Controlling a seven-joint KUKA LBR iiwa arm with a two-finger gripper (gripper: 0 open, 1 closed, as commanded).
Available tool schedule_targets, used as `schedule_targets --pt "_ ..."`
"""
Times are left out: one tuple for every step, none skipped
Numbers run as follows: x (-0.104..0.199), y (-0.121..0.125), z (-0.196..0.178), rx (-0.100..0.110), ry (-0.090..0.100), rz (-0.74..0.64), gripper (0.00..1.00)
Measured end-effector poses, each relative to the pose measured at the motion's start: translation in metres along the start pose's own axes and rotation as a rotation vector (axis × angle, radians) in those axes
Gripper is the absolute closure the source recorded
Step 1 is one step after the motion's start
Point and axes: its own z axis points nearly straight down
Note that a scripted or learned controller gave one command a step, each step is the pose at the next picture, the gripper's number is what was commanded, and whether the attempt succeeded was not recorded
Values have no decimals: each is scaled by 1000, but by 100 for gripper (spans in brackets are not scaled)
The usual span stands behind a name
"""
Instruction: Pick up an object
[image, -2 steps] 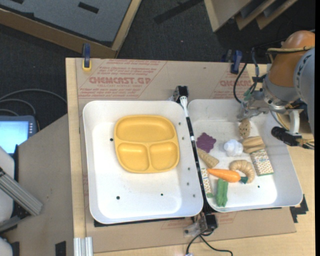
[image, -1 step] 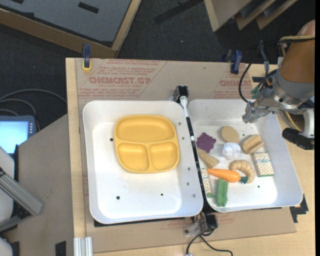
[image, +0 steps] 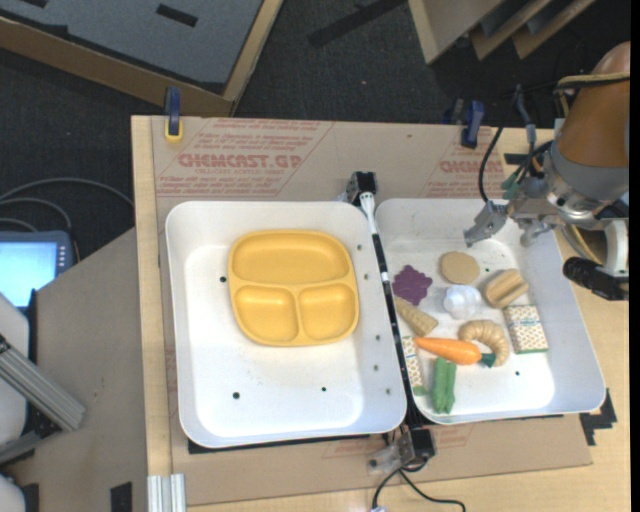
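Camera view: the gripper (image: 508, 222) is seen above the right bin (image: 570, 385), its fingers spread apart with nothing between them. Just below, nine toy food pieces are counted, among them one carrot (image: 449, 349). One yellow divided plate (image: 294, 285) sits in the left bin (image: 195, 330). "CHEMCAST GP" is printed on the tabletop (image: 250, 155)

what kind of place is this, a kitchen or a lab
Most likely a robotics lab bench, not a kitchen. Two white bins sit clamped on a board: the left bin holds a yellow divided plate, the right bin toy food such as a carrot, with the gripper above it.
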Motion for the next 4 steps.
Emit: schedule_targets --pt "-63 -25 103 -2 16 0 0" --pt "-67 -26 91 -4 -1 -1 100" --pt "12 5 103 -5 1 -7 100" --pt "90 1 -5 -13 1 -8 100"
